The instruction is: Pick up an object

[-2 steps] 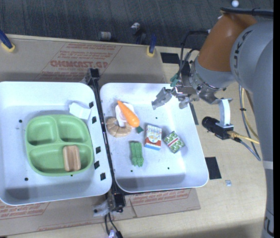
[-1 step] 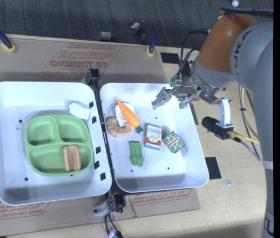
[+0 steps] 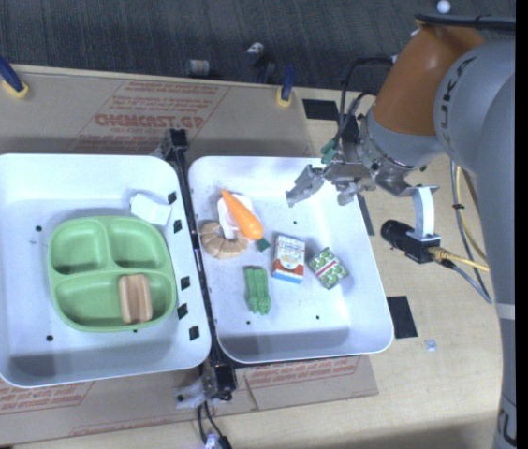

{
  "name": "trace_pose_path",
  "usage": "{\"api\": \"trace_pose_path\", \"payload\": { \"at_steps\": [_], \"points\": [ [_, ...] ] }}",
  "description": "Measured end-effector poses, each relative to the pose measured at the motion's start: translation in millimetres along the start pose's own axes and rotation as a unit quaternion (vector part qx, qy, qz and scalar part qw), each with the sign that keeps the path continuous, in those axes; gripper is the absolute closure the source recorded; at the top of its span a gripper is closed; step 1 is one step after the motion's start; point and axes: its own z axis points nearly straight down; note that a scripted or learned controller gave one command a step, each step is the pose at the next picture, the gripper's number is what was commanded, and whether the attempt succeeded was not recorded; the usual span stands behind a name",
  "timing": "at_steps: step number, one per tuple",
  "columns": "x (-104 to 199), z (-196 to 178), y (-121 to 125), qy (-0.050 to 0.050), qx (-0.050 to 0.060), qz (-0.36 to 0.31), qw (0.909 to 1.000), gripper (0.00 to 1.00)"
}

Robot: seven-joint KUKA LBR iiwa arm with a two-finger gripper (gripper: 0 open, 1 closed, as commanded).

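Tool metal fingers parted (holding nothing) | over glossy white right bin | near tapered carrot

Red print on the cardboard sheet, little else legible

The cardboard sheet under the two bins carries red lettering at about 11 o'clock in the view, just beyond the far rim of the left bin; its large line reads roughly "CHEMCAST GP", with smaller red lines above and below it too fine to read. More red print runs along the sheet's near edge at about 6 o'clock and up its left edge at about 8 o'clock, also illegible. In the right bin, the small carton and the green packet bear printed faces, but no words can be made out.
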Motion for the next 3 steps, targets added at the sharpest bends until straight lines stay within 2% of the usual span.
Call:
{"api": "trace_pose_path", "payload": {
  "at_steps": [3],
  "points": [
    [0.0, 0.0, 0.0, 0.000, 0.000, 0.000, 1.0000, 0.00]
  ]
}}
